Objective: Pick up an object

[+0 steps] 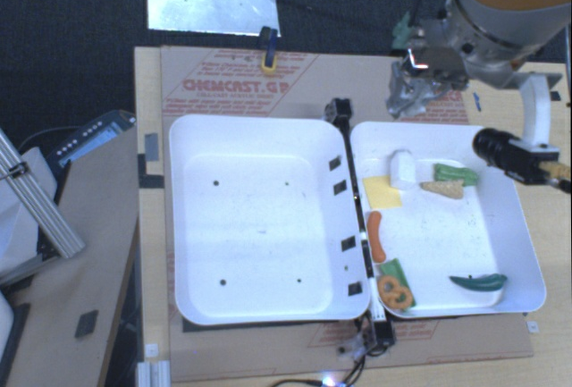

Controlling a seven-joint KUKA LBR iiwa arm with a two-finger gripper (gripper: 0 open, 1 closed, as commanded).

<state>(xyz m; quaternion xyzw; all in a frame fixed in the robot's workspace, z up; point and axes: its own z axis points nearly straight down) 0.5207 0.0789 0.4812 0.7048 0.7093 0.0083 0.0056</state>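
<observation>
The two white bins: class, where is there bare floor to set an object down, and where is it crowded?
The left shallow white bin is bare wall to wall. In the right shallow white bin, the middle is free, bordered by the yellow flat square, the dark green pepper and the orange sausage-shaped piece. Its far-left corner and divider side are crowded.

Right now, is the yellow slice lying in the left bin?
No, the yellow slice lies in the right bin, near its left wall beside a white piece.
</observation>
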